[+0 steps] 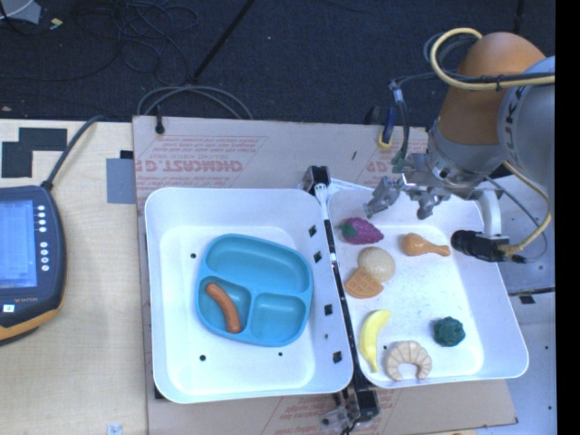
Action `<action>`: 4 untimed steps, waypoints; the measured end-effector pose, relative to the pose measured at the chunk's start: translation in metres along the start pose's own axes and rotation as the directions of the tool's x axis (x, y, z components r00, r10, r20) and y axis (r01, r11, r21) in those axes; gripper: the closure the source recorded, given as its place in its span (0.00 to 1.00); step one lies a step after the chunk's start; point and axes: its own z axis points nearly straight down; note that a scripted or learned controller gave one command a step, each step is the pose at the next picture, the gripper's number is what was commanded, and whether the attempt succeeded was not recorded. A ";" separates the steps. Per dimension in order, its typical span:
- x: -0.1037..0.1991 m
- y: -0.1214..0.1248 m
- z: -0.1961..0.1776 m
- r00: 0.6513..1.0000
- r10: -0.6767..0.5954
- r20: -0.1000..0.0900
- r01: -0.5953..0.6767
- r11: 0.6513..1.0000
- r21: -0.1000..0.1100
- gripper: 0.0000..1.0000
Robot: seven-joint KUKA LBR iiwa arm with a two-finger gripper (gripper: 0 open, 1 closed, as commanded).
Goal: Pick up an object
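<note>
My gripper hangs over the far edge of the right bin, its two fingers spread open with nothing between them. Just below it lie a purple toy eggplant and an orange drumstick. Nearer the middle sit a beige bun and a waffle-like orange piece. Toward the front are a yellow banana, a croissant and a dark green broccoli.
The left bin holds a blue divided plate with a sausage in its left compartment. A pendant with a screen lies on the bench at far left. Cables trail beside the arm on the right.
</note>
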 end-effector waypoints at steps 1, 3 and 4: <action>0.053 0.005 -0.289 1.000 -0.002 0.003 0.002 1.000 -0.018 0.00; 0.021 -0.033 -0.151 1.000 0.005 0.001 -0.005 1.000 0.016 1.00; 0.053 -0.068 -0.118 1.000 0.000 0.000 0.000 1.000 0.006 1.00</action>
